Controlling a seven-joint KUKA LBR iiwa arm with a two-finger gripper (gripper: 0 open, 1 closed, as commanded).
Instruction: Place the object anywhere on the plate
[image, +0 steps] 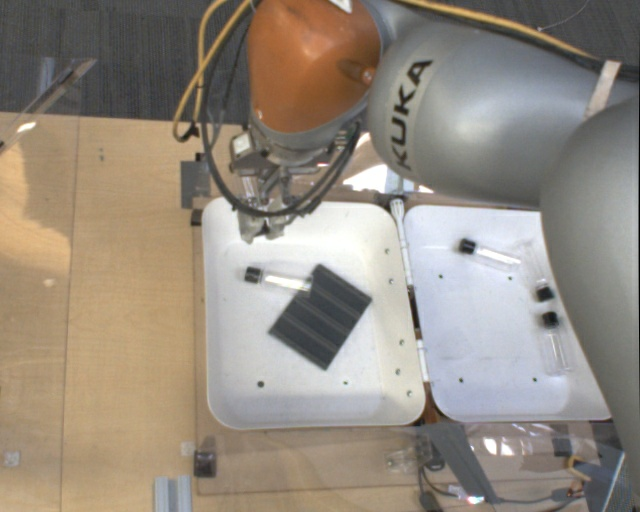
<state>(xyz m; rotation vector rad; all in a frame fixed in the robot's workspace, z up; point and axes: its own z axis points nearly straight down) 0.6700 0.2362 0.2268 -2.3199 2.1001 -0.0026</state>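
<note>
A small clear plastic vial with a black cap (274, 279) is lying on its side in the upper left part of the left shallow white bin (225, 390), its cap pointing left and its clear body reaching right until it is touching or just meeting the upper left edge of a dark grey ribbed rectangular plate (321, 316). That plate is sitting flat and turned at an angle near the middle of the same bin, with its ridges running along its length. Just above the vial, the two-finger gripper (260, 222) is hanging over the bin's upper left corner, pointing down; nothing is showing between its tips, and whether they are apart or together cannot be told from this angle. Above it, the orange band (305, 60) of the wrist is bulging toward the camera, with yellow and black cables (200, 90) looping beside it, and the grey arm (480, 110) marked KUKA is stretching away to the right across the top of the right shallow white bin (480, 390). In that right bin, another clear vial with a black cap (485, 252) is lying near the upper middle, and two more black-capped vials (549, 310) are lying close together by the right side, partly under the arm's edge.
</note>
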